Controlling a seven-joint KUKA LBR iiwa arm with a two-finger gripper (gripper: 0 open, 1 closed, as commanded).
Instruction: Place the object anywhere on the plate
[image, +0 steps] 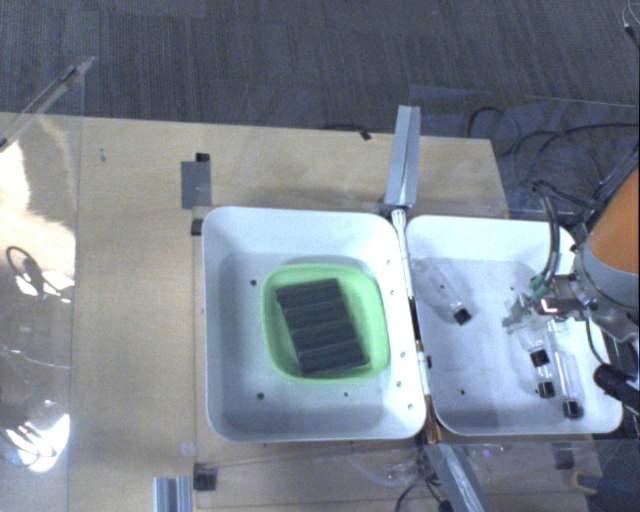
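A light green plate (374, 312) lies in the middle of the left bin (228, 300). A dark grey ribbed block (320, 327) rests flat on the plate, turned slightly askew. My gripper (556, 385) is low over the right side of the right bin (480, 400), far from the plate. It is open, its two pale fingers pointing toward the bin's front edge with nothing between them. A small black cube (461, 315) sits on the right bin's floor, to the left of the gripper and apart from it.
A clear plastic piece (440, 280) lies near the right bin's left wall, just behind the black cube. A raised divider (410, 330) separates the two bins. Cables (560, 170) hang behind the right bin.
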